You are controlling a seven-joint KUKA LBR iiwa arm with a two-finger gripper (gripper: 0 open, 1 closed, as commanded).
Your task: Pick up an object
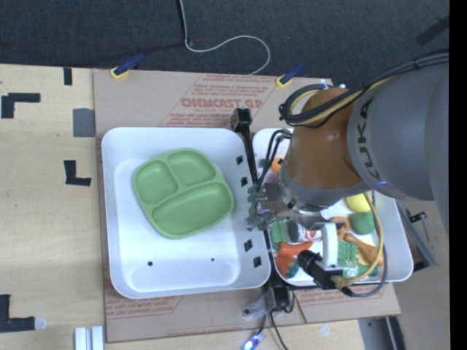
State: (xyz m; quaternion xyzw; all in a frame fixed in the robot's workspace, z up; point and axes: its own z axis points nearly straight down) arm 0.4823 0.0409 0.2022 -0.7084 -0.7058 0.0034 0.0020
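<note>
The pickup does not show as done. The pincer (286, 232) sits low over the left edge of the right bin (403, 228), tucked under the arm's own wrist. I cannot tell whether it is spread, pressed together or pinching something. Nothing is seen lifted clear of either bin, so I judge this to be the reach-and-grasp stage, with a secure grip and the lift still left to do.

The likely targets are the jumble of small items (357, 250) along the near edge and right side of the right bin. I count one yellow piece (357, 203), one red piece (290, 252), at least two orange pieces (363, 224) and one green-and-white item (349, 257). The arm covers more of that bin, so the full number cannot be fixed.

The left bin (117, 195) holds one green divided plate (184, 192) with three compartments, well apart from the pincer. There are two bins, side by side on one cardboard sheet (211, 100) on the counter (44, 232).
</note>
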